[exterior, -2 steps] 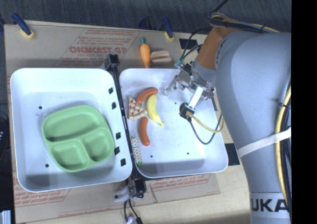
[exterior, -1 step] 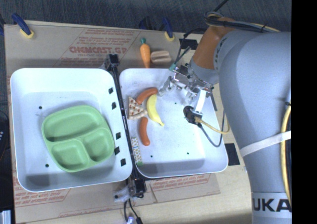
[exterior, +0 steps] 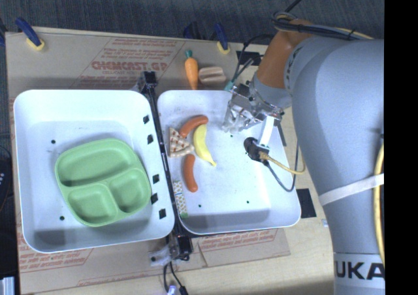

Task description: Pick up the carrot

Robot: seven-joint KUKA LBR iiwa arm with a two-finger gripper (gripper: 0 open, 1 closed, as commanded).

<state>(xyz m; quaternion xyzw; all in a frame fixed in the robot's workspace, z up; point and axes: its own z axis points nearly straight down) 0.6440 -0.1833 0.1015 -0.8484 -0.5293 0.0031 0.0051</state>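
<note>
The carrot [exterior: 191, 72], orange with a green top, lies on the cardboard just behind the back rim of the right bin [exterior: 281, 212], outside it. My gripper [exterior: 236, 119] hangs low over the back right part of that bin. It is to the right of the carrot and nearer the front, well apart from it. I see nothing held in the gripper.
A tan block [exterior: 211, 76] lies right beside the carrot. The right bin holds two sausages [exterior: 194, 124] [exterior: 189, 173], a banana [exterior: 203, 145] and a waffle-like piece [exterior: 179, 141]. A green divided plate [exterior: 102, 179] sits in the left bin [exterior: 32, 111]. A cable [exterior: 284, 170] loops beside the wrist.
</note>
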